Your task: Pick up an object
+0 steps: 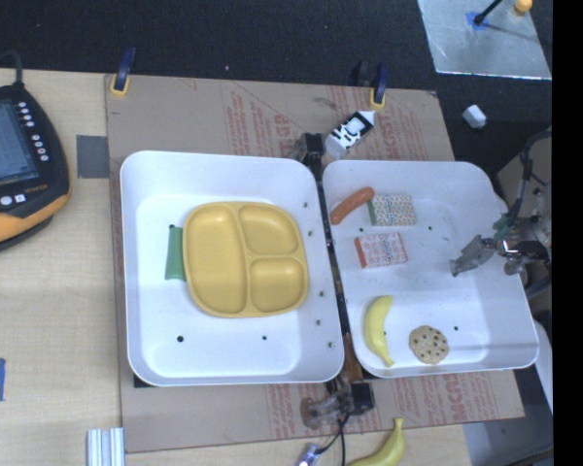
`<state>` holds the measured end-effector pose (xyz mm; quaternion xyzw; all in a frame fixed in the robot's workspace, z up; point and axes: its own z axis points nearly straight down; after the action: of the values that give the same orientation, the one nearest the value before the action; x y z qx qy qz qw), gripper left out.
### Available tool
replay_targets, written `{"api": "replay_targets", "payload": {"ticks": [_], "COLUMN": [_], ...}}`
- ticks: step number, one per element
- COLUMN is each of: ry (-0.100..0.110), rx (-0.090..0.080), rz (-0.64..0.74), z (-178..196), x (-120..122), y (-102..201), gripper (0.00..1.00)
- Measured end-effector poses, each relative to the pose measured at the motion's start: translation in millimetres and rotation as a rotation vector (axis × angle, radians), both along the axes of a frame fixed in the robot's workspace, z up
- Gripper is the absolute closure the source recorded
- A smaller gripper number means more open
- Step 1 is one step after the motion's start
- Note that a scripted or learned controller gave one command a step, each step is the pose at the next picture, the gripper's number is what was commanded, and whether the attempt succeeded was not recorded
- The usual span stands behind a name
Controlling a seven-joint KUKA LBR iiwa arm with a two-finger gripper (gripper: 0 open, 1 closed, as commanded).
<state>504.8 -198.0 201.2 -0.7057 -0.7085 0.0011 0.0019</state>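
The right bin [486, 187] holds an orange-red sausage [352, 205], a small patterned packet [393, 210], a red-and-white packet [381, 250], a yellow banana [377, 330] and a round cookie [428, 344]. My gripper [474, 256] reaches in from the right edge over the bin's right half, above bare floor. It stands well right of the red-and-white packet and above the cookie in the picture. Nothing shows in its grasp.
The left bin [141, 338] carries a yellow divided plate [245, 258] with a green piece [175, 252] sticking out at its left. A teach pendant [15, 163] lies at the far left. A second banana [386, 446] lies below the bins, and a black-and-white object [350, 131] lies behind them.
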Motion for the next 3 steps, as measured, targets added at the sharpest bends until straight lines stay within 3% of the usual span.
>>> {"api": "replay_targets", "payload": {"ticks": [1, 2, 3], "ry": [0.002, -0.001, -0.001], "rx": [0.000, 0.000, 0.000], "rz": [0.003, 0.000, -0.002], "z": [-110, -109, -109], "x": [-4, 58, 106], "y": [79, 85, 95], "gripper": [0.00, 0.00, 0.00]}}
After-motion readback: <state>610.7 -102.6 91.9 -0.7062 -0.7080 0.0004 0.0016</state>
